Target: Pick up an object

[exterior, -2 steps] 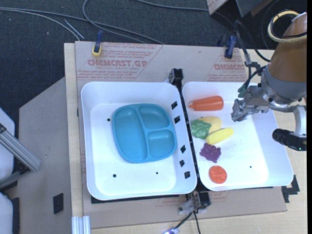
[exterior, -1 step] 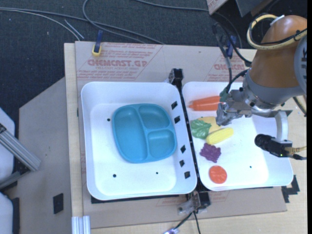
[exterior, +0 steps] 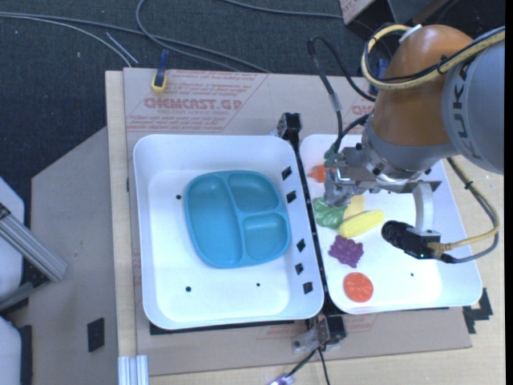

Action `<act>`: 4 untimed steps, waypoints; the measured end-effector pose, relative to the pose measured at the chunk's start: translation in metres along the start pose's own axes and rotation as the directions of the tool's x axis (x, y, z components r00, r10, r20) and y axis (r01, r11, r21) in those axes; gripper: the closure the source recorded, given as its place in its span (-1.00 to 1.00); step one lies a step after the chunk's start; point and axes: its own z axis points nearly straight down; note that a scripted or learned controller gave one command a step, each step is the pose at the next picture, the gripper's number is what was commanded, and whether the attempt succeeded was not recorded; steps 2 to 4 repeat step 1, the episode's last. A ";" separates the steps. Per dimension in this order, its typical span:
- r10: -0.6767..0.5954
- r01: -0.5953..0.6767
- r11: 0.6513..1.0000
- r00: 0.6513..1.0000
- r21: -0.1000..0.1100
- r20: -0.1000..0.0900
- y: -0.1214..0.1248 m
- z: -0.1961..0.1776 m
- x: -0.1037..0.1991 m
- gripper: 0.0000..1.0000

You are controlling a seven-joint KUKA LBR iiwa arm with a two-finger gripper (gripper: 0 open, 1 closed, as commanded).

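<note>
two bins (exterior: pixel 152 215) sit on the table, and the right one holds the toys — green piece (exterior: pixel 326 214), corn (exterior: pixel 361 224), grapes (exterior: pixel 346 251), orange disc (exterior: pixel 358 286). the end effector (exterior: pixel 343 189) hangs low just above the green piece and corn; whether it is open or closed i cannot tell. nothing looks lifted yet — the grasp and the raise seem left to do. a blue tray (exterior: pixel 236 217) lies in the left bin.

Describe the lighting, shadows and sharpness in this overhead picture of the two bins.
Camera view: even, soft lighting; the arm casts a faint shadow on the right bin floor; the white left bin is bright with mild glare; the blue divided plate and toy corn look reasonably sharp.
</note>
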 end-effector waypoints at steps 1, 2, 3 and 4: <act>0.001 -0.001 1.000 1.000 0.002 0.000 -0.004 0.016 0.052 1.00; 0.001 -0.001 1.000 1.000 0.002 0.000 -0.004 0.016 0.052 1.00; 0.001 -0.001 1.000 1.000 0.002 0.000 -0.004 0.016 0.052 1.00; 0.001 -0.001 1.000 1.000 0.002 0.000 -0.004 0.016 0.052 1.00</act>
